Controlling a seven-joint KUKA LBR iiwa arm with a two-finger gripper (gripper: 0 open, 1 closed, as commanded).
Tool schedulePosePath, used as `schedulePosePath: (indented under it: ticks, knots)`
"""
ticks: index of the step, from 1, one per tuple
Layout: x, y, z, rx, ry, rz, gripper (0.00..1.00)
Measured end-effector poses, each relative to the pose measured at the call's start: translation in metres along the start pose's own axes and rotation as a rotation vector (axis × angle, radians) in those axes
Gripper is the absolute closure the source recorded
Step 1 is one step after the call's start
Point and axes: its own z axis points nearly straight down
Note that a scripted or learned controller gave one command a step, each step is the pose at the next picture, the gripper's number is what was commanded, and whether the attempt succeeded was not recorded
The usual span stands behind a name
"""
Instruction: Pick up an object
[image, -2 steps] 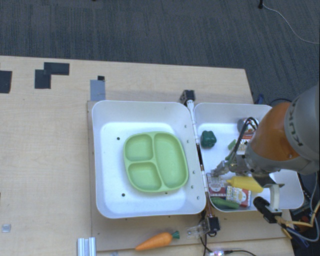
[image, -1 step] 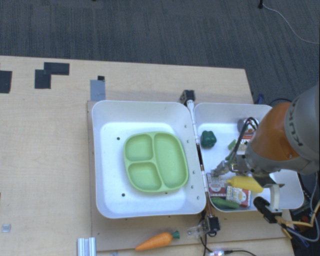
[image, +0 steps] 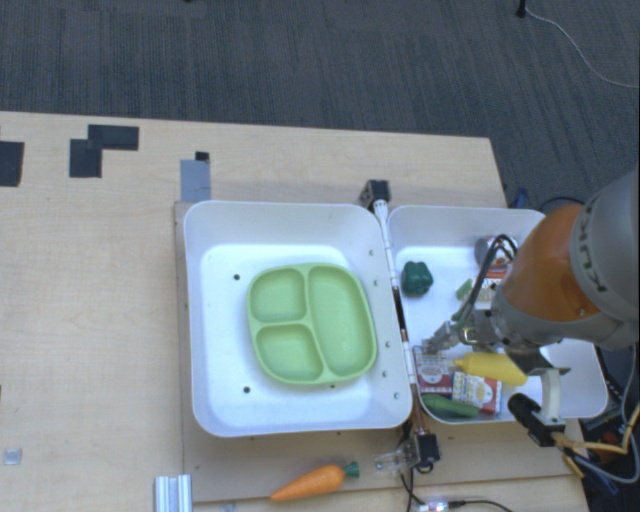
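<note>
My gripper (image: 441, 343) hangs low over the left front part of the right bin (image: 440, 232), under the grey and orange arm (image: 555, 275). Just below it lies a red and white packet (image: 456, 385). A yellow piece (image: 490, 367) rests on that packet, and a green cucumber-like piece (image: 450, 407) lies along the bin's front edge. A dark green lump (image: 416, 277) sits apart, farther back on the left. Beside the arm a small light green bit (image: 464, 291) peeks out. The arm hides much of the bin's right side.
The left bin (image: 215, 300) holds a light green divided plate (image: 311, 323). An orange carrot (image: 313, 482) lies on the bench in front of the bins. A black clamp (image: 376, 191) sits at the back between the bins. Cables trail at the front right.
</note>
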Motion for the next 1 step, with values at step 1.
schedulePosePath:
  ticks: [1]
  knots:
    - [0.0005, 0.0000, 0.0000, 0.000, 0.000, 0.001, 0.00]
